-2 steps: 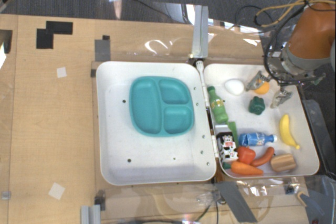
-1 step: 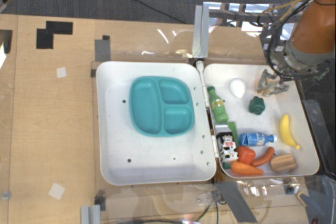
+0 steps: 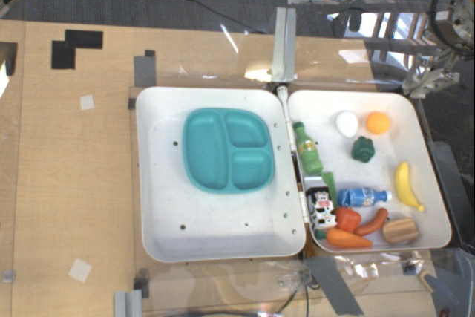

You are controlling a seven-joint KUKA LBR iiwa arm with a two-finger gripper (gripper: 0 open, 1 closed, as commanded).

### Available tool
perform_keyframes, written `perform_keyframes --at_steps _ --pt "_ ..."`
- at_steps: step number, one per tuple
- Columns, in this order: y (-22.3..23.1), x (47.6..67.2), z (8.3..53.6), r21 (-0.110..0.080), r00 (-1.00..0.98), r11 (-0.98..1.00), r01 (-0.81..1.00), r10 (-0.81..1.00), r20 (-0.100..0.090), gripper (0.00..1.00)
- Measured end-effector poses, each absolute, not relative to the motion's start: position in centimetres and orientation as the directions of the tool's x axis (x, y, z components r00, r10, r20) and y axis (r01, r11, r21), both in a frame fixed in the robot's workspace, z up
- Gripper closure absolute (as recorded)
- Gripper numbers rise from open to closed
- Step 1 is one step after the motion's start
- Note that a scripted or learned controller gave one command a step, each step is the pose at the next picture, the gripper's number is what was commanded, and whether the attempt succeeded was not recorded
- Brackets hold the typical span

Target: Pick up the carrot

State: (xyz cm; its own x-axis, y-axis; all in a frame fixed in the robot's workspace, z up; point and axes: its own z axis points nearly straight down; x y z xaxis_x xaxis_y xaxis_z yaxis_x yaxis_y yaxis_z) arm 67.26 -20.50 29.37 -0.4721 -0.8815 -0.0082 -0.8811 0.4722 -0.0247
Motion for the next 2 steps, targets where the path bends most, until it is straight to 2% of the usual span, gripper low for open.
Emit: perform_keyframes --at_steps 1,2 --pt "-20.4 67.1 28.5 -0.011 -0.472 0.472 -0.881 -0.881 -0.007 0.0" --pt "-20.5 60.3 24.5 -0.005 -0.671 0.671 -0.741 -0.741 -0.005 0.0"
